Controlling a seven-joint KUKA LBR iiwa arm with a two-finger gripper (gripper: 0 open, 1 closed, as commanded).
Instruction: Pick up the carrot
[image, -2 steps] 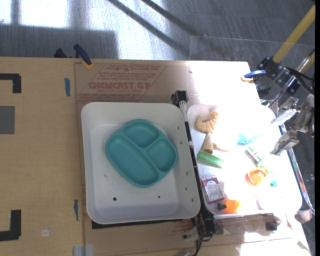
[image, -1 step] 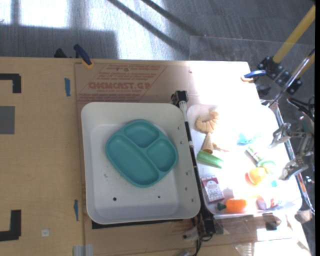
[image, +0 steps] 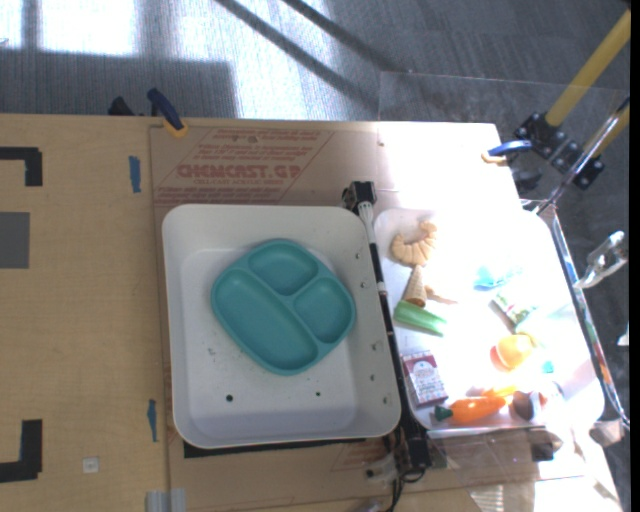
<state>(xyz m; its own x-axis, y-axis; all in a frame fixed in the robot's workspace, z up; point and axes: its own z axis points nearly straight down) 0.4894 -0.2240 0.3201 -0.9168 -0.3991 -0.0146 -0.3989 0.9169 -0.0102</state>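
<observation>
The carrot is orange with a small green tip at its left end. It lies flat along the near edge of the right bin, which is washed out by bright light. A red and white carton sits just to the carrot's left, and a dark round item sits at its right end.
The left bin holds a teal divided plate. In the right bin lie a croissant, an ice-cream cone, a green vegetable, an orange fruit and small teal and green items. A yellow-handled clamp stands at the back right.
</observation>
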